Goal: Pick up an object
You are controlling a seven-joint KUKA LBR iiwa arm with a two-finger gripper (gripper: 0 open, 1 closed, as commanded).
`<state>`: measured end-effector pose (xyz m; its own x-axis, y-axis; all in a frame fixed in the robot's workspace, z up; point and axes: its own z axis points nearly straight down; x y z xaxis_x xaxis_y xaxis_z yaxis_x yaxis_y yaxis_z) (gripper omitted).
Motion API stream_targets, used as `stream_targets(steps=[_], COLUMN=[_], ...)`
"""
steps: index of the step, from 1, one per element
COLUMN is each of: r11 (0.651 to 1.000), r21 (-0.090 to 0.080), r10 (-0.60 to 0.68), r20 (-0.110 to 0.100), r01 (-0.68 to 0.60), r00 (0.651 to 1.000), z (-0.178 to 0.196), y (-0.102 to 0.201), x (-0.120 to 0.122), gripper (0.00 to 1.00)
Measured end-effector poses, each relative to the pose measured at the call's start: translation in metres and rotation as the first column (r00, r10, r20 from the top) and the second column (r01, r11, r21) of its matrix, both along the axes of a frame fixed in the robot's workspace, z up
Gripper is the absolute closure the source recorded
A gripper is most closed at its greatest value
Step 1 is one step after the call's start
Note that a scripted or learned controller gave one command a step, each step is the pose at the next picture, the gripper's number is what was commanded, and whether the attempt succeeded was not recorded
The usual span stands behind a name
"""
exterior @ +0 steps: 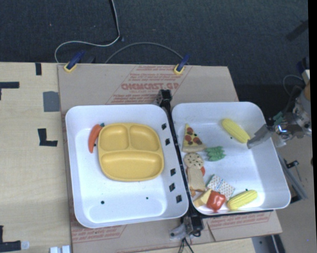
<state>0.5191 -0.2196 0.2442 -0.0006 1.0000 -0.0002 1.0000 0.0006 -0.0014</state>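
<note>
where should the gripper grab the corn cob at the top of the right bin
Across the middle of the upper corn cob, from straight above. It lies flat and slanted, apart from the other food, so closing across its narrow width should fit; the bin wall sits near its lower end.

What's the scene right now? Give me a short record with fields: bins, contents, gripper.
left bin: yellow tray; carrot by the tray's left edge
right bin: two corn cobs, one at top, one at bottom; pizza slice; green piece; cookie; red piece
gripper: at the right bin's right rim, near the top corn, nothing seen held
fingers: cannot tell
</note>
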Motion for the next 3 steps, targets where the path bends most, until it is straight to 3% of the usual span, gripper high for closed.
stream_targets(steps=[1,2,3], r11=[1.0,1.0,1.0], r21=[0.002,-0.012,-0.02], r10=[0.003,0.007,0.004], r20=[-0.007,0.017,-0.009], r01=[-0.003,-0.007,-0.004], r00=[1.0,1.0,1.0], z=[-0.117,-0.152,-0.149], y=[-0.002,0.024,0.09], x=[0.06,0.136,0.15], gripper=[0.0,0.0,0.0])
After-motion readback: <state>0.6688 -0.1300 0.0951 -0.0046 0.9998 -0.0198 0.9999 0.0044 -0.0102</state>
